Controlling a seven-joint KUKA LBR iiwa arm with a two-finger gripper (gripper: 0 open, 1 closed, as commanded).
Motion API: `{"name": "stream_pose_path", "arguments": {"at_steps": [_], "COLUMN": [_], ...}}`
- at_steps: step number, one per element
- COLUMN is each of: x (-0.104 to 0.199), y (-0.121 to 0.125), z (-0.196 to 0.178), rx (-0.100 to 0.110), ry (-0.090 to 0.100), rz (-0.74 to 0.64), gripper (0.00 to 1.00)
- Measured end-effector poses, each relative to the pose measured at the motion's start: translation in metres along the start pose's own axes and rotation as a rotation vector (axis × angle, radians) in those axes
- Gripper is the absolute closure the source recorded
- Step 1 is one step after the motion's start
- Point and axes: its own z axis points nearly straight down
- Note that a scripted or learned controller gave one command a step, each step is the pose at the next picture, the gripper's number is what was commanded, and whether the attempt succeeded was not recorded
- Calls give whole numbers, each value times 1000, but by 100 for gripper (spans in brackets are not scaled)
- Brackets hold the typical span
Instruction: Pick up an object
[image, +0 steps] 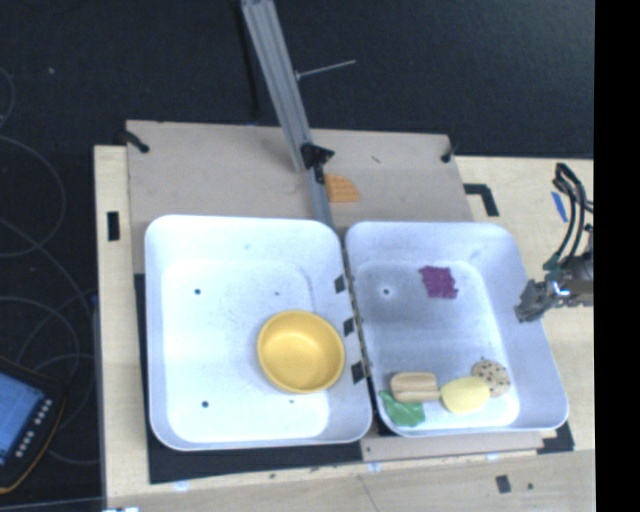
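Left bin (180, 250): one yellow bowl (300, 351), lower centre. Right bin (500, 250): one purple piece (438, 281); lower edge holds one green scrap (402, 408), tan block (414, 386), yellow lump (465, 396), speckled cookie (490, 374). Gripper (535, 300) at right rim, jaw state unreadable, touching nothing discernible
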Motion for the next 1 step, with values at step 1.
{"name": "stream_pose_path", "arguments": {"at_steps": [1], "x": [54], "y": [30], "z": [3], "rx": [6], "ry": [3], "rz": [-4], "gripper": [100]}}
